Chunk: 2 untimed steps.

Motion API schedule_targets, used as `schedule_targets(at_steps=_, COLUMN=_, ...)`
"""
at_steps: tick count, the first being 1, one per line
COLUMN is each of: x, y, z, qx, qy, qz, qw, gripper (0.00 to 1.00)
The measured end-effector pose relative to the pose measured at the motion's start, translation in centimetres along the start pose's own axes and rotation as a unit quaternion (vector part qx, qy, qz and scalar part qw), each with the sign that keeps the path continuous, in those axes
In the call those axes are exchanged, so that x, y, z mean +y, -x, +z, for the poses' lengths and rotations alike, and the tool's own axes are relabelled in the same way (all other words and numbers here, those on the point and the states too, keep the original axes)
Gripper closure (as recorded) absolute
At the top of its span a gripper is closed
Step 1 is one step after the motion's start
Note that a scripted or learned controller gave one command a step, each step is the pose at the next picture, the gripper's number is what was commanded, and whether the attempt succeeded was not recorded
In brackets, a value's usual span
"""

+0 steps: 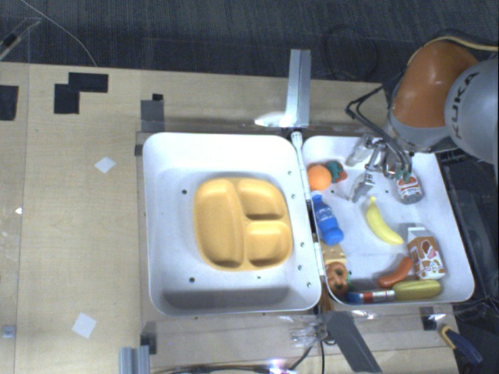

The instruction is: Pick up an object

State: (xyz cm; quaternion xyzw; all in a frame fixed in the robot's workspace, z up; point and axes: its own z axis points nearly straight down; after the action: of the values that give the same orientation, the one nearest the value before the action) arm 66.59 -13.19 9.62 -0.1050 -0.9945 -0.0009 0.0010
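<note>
Gripper [373, 171]: seen over the right bin [456, 232] near its 12 o'clock edge; fingers spread apart, nothing held between them.
Banana [383, 223]: lying at 5 o'clock from the gripper, near it.
Orange ball [319, 177]: at 9 o'clock from the gripper.
Blue bottle [327, 220]: along the bin's 9 o'clock wall.
Yellow tray [240, 222]: centred in the left bin [168, 232].

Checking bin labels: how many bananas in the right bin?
1. The yellow banana lies mid-bin in the right white bin, just below the tool. More could be hidden under the arm.
</note>
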Motion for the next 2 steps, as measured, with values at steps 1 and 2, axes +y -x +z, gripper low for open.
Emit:
schedule_targets(at_steps=1, x=-8.1, y=-1.3, z=0.9, qx=-0.006, qy=-0.002, qz=-0.06, qw=0.9982, gripper=0.0)
schedule_targets(at_steps=2, x=-9.2, y=-8.8, z=0.7, qx=-0.007, qy=-0.001, qz=-0.057, qw=0.9983, gripper=0.0)
